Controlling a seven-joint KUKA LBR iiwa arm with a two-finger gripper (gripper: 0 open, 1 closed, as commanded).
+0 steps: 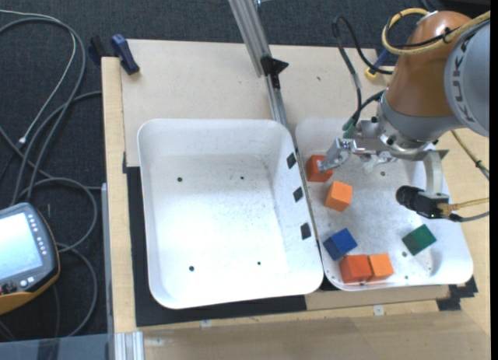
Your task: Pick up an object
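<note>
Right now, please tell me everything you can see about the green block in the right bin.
The green block is a small dark green cube, matte, perhaps foam or painted wood. It lies in the right bin, near its right wall and lower corner, turned so that its edges run at a slant to the bin walls. It stands apart from the other blocks; nothing touches it except the bin floor. The hand is far from it, by the red-orange block.
</note>
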